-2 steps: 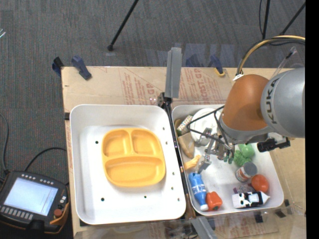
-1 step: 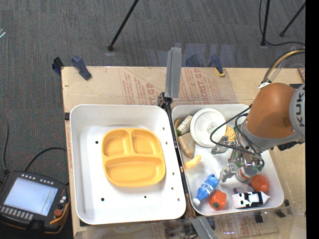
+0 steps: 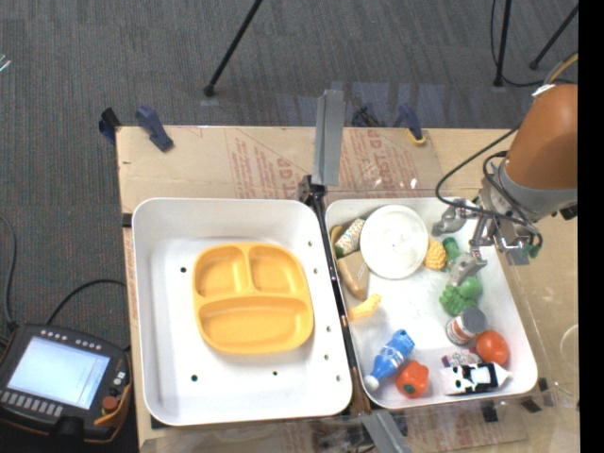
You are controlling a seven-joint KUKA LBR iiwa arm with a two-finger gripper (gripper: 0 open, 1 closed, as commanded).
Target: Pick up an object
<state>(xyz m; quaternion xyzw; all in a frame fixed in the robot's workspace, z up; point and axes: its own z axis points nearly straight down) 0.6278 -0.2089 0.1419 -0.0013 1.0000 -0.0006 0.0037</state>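
Note:
The right bin [image 3: 524, 333] holds several small items: a white round plate [image 3: 394, 241], a yellow corn piece [image 3: 435, 253], green broccoli [image 3: 460, 296], a tin can [image 3: 465, 327], a red tomato [image 3: 492, 347], a blue bottle [image 3: 389, 357], a red pepper [image 3: 411, 378] and a black-and-white carton [image 3: 472, 377]. My gripper [image 3: 459, 244] hangs over the bin's upper right part, just right of the plate and above the broccoli. It is open, its fingers spread apart. A small green piece [image 3: 451, 248] lies under the gap, not gripped.
The left bin [image 3: 156, 347] carries a yellow divided tray [image 3: 253, 297]. A banana-like piece [image 3: 365, 306], a bread slice [image 3: 354, 274] and a striped item [image 3: 349, 237] lie along the right bin's left wall. A teach pendant [image 3: 57, 377] sits at the lower left.

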